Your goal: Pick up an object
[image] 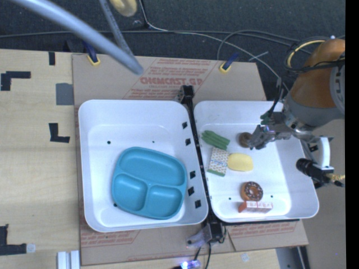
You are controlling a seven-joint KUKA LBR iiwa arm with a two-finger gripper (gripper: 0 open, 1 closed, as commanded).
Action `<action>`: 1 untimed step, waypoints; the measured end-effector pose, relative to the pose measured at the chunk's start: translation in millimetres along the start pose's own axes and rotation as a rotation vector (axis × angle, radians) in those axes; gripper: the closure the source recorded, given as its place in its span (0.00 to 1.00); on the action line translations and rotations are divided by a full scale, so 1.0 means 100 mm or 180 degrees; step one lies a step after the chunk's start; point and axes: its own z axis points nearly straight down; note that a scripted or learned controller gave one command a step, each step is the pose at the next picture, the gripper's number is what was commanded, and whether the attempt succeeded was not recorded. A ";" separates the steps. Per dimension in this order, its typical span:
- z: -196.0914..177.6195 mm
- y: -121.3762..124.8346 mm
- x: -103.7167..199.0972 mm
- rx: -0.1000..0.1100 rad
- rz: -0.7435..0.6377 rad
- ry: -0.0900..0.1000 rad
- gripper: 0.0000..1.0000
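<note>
The right bin holds several small objects. A green ridged piece lies near its left wall, with a pale speckled packet just below it. A yellow lump sits in the middle. Lower down are a chocolate doughnut and a red-and-white piece. A small brown round object lies in the upper middle. My gripper hangs low over the bin, right beside the brown object on its right side, and whether it touches it is unclear.
The left bin holds a blue divided tray. A black divider runs between the bins. The arm's orange band and grey wrist stand over the right bin's far right rim. Cables trail behind the bins.
</note>
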 end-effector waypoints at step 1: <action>-0.14 0.05 0.52 -0.0003 -0.0002 0.0001 1.00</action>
